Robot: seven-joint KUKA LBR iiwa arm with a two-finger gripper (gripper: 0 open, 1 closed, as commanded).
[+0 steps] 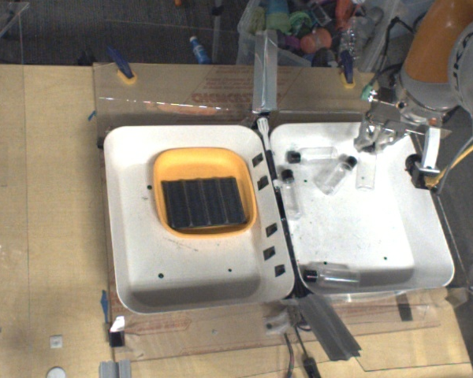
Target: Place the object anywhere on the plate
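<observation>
The arm [445,34] leans in from the upper right, wrist bent down over the right bin's [426,246] far corner. In the left bin [126,211] an orange plate [205,161] carries a dark ribbed object [203,201]. Small clear vials [335,172] lie just beside the gripper [372,136]; I cannot tell its finger state.

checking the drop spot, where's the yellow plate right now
The yellow plate sits in the left bin, under a black ridged object.
</observation>
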